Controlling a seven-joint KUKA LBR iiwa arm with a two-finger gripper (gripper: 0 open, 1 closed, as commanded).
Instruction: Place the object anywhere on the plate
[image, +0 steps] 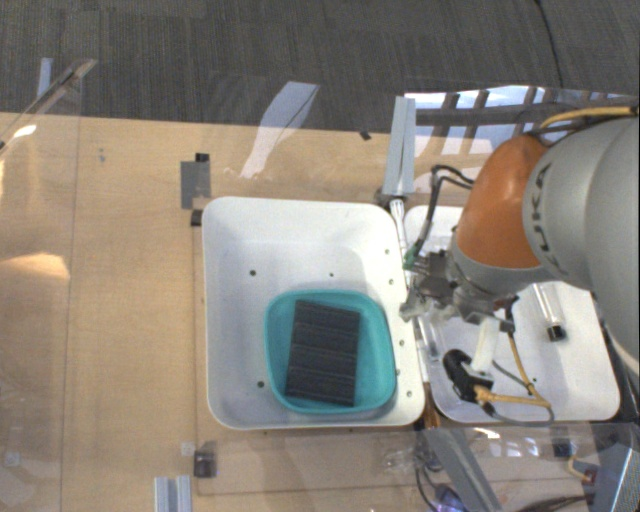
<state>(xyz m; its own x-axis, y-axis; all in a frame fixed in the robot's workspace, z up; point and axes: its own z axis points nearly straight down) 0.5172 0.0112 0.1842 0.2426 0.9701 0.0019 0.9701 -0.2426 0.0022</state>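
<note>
The dark ribbed block (323, 352) already lay flat on the teal plate (378, 345) in the left bin (240, 300). It looked stiff, fairly light and grippy, best pinched across its long edges. The arm (560, 215) hung right of the plate.

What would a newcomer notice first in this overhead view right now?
First, the square teal plate low in the left white bin, with a dark ribbed rectangular block lying flat on it. Then the grey arm with its orange band, looming over the right white bin from the right.
</note>
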